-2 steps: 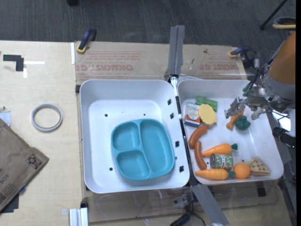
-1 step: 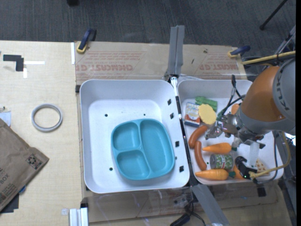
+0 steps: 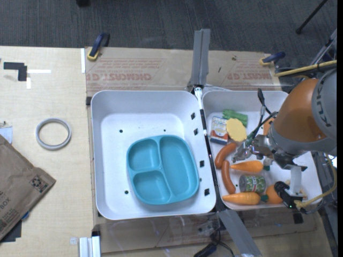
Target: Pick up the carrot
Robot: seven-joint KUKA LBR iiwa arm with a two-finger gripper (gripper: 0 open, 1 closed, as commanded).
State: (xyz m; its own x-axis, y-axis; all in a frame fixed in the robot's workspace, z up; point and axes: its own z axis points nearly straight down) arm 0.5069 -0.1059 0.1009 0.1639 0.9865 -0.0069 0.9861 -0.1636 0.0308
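Two orange carrots lie in the right bin (image 3: 244, 94). One carrot (image 3: 248, 166) lies across the middle of the bin, and the other carrot (image 3: 241, 198) rests along the front wall. My gripper (image 3: 246, 151) hangs just above the middle carrot, at its left end, and its metal tip hides part of the bin floor. I see nothing lifted off the floor of the bin.
Around the carrots are two red sausages (image 3: 225, 153) (image 3: 229, 176), a green-labelled can (image 3: 252, 184), a yellow piece (image 3: 236, 128), a green piece (image 3: 235, 115) and a white packet (image 3: 218, 127). A blue divided plate (image 3: 161, 169) sits in the left bin (image 3: 107, 143).
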